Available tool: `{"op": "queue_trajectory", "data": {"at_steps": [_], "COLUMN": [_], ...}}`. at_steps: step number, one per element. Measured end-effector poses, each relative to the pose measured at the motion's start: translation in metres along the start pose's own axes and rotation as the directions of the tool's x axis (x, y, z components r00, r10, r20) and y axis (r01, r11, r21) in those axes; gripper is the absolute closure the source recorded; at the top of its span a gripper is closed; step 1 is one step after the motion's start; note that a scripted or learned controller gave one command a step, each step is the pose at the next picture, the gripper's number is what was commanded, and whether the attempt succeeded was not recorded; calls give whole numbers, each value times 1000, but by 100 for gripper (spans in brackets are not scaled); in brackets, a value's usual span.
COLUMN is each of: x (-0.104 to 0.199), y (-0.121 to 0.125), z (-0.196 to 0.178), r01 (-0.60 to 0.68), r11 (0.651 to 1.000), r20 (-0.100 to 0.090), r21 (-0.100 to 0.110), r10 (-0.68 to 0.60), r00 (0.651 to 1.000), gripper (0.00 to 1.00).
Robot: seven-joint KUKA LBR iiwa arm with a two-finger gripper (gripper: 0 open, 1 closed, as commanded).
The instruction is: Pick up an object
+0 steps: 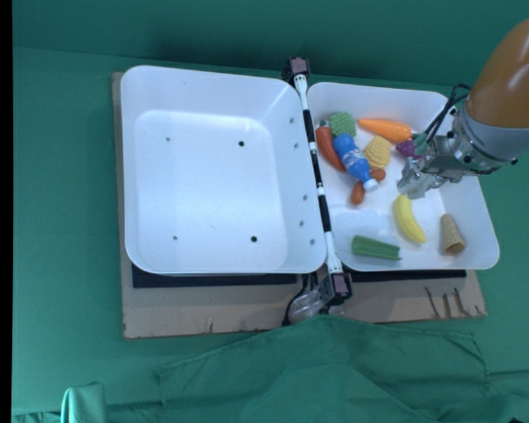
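The right bin (476, 258) holds several toy foods: a blue bottle (353, 161), a carrot (385, 129), a green bumpy fruit (341, 123), a yellow corn piece (377, 152), a red-orange chili (328, 147), a banana (409, 219), a green cucumber (376, 248), a cone (451, 234) and a purple piece (406, 147). My gripper (411, 183) hangs low over the bin's right middle, just above the banana's top end and right of the bottle. Nothing shows between its fingers.
The left bin (141, 236) lies beside the right one, with a black-and-white divider bar (316, 179) between them. Both sit on a cardboard sheet (203, 320). Green cloth (335, 368) bunches at the front.
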State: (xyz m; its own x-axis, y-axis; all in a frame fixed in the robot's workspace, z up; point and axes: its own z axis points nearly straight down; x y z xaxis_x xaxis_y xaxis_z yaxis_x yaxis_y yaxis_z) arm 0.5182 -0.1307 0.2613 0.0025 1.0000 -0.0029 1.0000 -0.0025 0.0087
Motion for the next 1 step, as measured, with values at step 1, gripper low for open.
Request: {"op": "queue_trajectory", "data": {"at_steps": [1], "x": [-7], "y": [3], "z": [-46], "r01": [-1], "r11": [1000], "r20": [1], "r21": [0], "r10": [1], "r00": [1000], "gripper": [100]}}
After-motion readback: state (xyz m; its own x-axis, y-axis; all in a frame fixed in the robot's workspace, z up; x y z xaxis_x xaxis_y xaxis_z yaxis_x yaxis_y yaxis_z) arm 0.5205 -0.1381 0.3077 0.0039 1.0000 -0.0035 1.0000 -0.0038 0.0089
